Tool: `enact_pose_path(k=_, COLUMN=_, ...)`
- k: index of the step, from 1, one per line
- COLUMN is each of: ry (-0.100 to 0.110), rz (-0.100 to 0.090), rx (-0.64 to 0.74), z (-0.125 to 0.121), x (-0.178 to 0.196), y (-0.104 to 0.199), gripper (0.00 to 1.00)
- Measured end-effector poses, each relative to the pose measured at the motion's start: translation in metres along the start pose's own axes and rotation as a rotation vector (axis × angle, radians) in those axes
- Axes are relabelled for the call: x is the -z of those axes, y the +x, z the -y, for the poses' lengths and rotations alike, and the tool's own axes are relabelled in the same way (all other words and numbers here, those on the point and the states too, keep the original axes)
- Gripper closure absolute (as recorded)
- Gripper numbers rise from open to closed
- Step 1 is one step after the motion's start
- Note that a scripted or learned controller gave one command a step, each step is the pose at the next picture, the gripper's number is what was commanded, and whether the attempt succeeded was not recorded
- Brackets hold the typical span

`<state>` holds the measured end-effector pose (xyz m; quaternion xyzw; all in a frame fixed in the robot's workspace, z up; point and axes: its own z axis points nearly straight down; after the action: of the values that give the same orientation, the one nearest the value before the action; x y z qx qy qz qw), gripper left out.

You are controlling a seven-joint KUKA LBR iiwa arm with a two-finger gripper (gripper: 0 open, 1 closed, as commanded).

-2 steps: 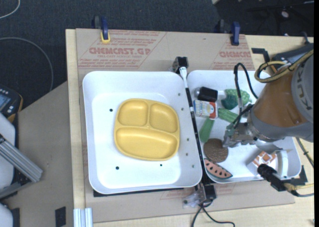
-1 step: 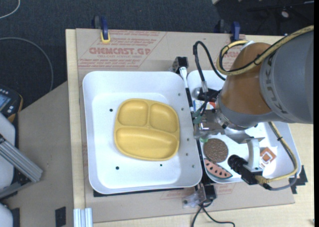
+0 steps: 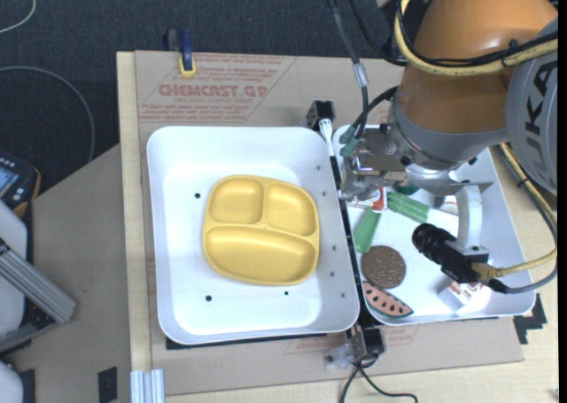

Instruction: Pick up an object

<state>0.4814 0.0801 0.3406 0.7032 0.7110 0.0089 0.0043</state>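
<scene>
Camera view: you've got the arm (image 3: 474, 47) coming in from the right, its orange band and grey wrist hanging over the far half of the right bin (image 3: 509, 237). The gripper (image 3: 361, 182) sits low at that bin's left wall, right by the seam between the two bins. Can't tell from this angle whether it's open or closed, and you can't see anything held in it.

Pickable stuff in the right bin:
- green pod-shaped piece (image 3: 365, 229) lying along the left wall, just below the gripper
- brown disc (image 3: 384, 267) flat on the floor, just beside the pod's near end
- watermelon slice (image 3: 390, 304) in the near-left corner, close to the disc
- green stick (image 3: 409, 208) lying at a slant, its far end tucked under the wrist

Left bin (image 3: 173, 242): one yellow divided plate (image 3: 261, 228), upright, roughly centred, well apart from the gripper.

Both bins sit on a cardboard sheet (image 3: 221, 87) with red print; a blue-and-yellow clamp (image 3: 185, 52) is on its far edge.
</scene>
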Motion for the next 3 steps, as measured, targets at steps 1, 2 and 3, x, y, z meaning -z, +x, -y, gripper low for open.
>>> enact_pose_path(k=1, ry=0.034, rz=0.012, rx=-0.025, z=-0.01, x=-0.164, y=-0.127, gripper=1.0)
enact_pose_path(k=2, ry=0.009, rz=0.004, rx=-0.002, z=0.003, x=-0.057, y=-0.05, gripper=1.0)
enact_pose_path(k=3, ry=0.025, rz=0.008, rx=-0.014, z=-0.049, x=-0.153, y=-0.084, gripper=1.0)
